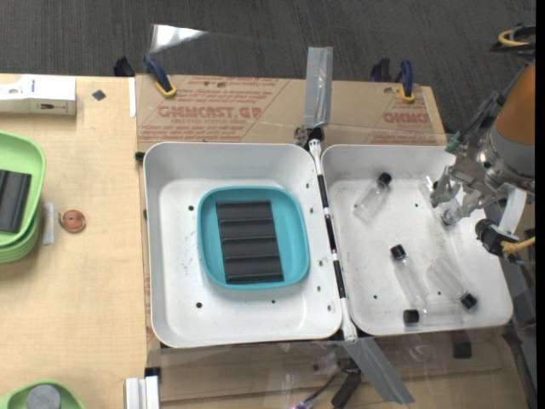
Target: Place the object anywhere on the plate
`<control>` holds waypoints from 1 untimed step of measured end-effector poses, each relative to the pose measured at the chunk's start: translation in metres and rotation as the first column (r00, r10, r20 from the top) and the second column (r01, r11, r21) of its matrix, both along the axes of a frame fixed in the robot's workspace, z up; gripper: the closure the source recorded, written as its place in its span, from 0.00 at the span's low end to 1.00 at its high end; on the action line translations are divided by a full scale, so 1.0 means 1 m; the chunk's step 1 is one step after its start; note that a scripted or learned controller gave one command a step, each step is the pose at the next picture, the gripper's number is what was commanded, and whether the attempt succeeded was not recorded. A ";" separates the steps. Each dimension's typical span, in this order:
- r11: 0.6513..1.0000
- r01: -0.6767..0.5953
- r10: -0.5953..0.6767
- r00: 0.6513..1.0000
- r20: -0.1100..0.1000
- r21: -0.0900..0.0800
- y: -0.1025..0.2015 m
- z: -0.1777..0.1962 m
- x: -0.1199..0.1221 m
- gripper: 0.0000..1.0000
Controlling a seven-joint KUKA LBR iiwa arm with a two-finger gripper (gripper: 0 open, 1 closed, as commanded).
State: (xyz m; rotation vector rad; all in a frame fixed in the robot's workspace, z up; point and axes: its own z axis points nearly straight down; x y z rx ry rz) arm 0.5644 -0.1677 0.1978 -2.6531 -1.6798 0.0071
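1. A square teal plastic plate (294,247) sat in the middle of the left shallow white bin (170,228). It carried a dark ribbed rectangular block (249,241), probably there as the landing zone, so any drop inside the teal rim would count.
2. The right shallow white bin (375,305) held several clear plastic vials with black caps, scattered loosely and apart from one another, which likely left room to pick one out alone.
3. One clear vial with a black cap (373,196) lay tilted near the bin's upper left. Another clear capped vial (409,281) lay lower, toward the centre, and a third faint vial (451,284) rested near the lower right corner.
4. The metal two-finger gripper (449,201) hovered at the bin's upper right, on the grey arm with the orange band (515,118). Whether it was spread or pressed together could not be told, and no vial was clearly seen between its tips.
5. The nearest vials lay to the gripper's left and below it, apart from it; the plate lay well apart, across the divider.
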 end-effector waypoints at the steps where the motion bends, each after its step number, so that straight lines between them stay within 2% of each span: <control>1: 1.000 -0.004 0.004 1.000 -0.003 -0.001 0.000 0.007 0.000 1.00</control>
